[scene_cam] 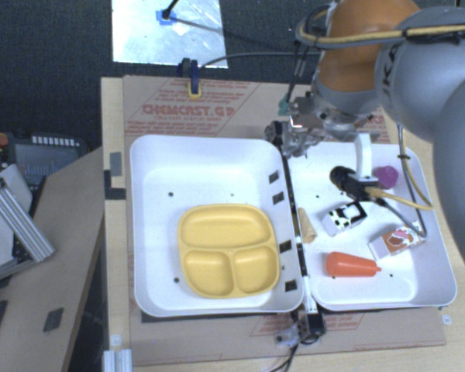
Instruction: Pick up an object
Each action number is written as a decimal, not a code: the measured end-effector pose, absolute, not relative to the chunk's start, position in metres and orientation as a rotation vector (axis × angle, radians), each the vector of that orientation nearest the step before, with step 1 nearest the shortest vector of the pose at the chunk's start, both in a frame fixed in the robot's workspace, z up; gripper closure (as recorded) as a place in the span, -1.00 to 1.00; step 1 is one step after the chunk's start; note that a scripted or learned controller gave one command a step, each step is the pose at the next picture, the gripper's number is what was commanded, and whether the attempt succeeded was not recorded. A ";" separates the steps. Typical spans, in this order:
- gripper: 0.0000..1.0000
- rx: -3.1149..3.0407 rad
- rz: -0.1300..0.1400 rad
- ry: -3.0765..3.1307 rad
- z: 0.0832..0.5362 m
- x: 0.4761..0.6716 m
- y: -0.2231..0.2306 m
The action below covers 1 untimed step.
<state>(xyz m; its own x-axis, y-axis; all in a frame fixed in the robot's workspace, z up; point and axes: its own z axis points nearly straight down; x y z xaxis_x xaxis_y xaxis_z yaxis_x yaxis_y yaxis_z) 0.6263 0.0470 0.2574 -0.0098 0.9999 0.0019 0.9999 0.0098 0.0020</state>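
1. Camera view looks down on two shallow white bins set side by side on the tabletop (116, 208). The left bin (151, 208) holds a yellow divided plate (227, 250) at roughly its 5 o'clock area. The right bin (426, 285) holds the loose objects.
2. Candidate objects, all in the right bin:
   - an orange carrot-shaped toy (352, 265) at 6 o'clock, lying flat with its tip toward 3 o'clock;
   - a small white-and-red carton (396, 241) just beside it at 4 o'clock;
   - a black-and-white patterned block (345, 216) near the centre;
   - a purple piece (386, 177) toward 1 o'clock.
3. The arm (418, 68) reaches in from 3 o'clock. Its wrist sits over the divider at the bins' 12 o'clock edge. The pincer (294, 139) hangs there, above the wall between the bins and apart from every object.
4. Pincer state: cannot tell whether it is released or clenched, as it is too small and cluttered to read. Nothing is visibly held.
5. Judgement: the pick has not begun. The objects lie separated, which probably favours a straight descent onto one without disturbing the others.
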 end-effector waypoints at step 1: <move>1.00 2.212 0.002 2.234 0.237 0.624 0.104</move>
